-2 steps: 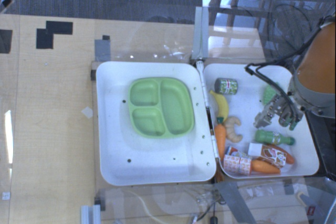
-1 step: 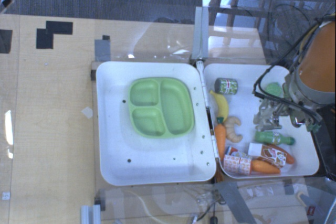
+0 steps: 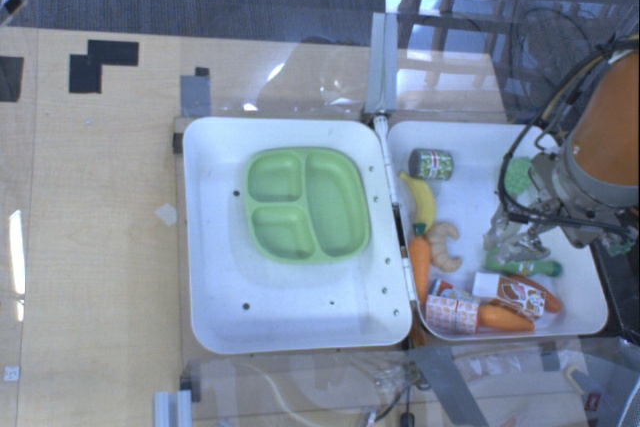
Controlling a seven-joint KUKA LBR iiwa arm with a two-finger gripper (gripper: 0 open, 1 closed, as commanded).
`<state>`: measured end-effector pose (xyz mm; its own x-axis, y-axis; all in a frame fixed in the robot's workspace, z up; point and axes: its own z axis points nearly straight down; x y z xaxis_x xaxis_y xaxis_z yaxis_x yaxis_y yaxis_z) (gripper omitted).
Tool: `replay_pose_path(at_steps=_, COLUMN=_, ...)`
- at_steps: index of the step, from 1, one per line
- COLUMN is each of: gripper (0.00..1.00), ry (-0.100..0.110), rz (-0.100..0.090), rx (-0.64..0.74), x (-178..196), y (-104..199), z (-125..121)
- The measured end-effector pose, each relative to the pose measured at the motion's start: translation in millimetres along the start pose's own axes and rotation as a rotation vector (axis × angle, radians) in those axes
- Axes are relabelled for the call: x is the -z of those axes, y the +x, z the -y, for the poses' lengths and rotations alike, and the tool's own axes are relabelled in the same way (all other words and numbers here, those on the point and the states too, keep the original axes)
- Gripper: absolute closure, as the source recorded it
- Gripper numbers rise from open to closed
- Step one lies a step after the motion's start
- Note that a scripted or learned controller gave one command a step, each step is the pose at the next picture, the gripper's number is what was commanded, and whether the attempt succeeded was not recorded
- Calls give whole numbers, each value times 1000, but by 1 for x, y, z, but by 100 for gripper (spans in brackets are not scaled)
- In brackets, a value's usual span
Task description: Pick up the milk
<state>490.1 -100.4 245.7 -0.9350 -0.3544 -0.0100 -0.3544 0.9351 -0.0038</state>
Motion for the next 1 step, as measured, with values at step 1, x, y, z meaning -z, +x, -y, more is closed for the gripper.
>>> replay_pose_path(at_steps=1, gripper=100, ry=0, rz=-3, rx=-44, x=-56, y=19, z=106)
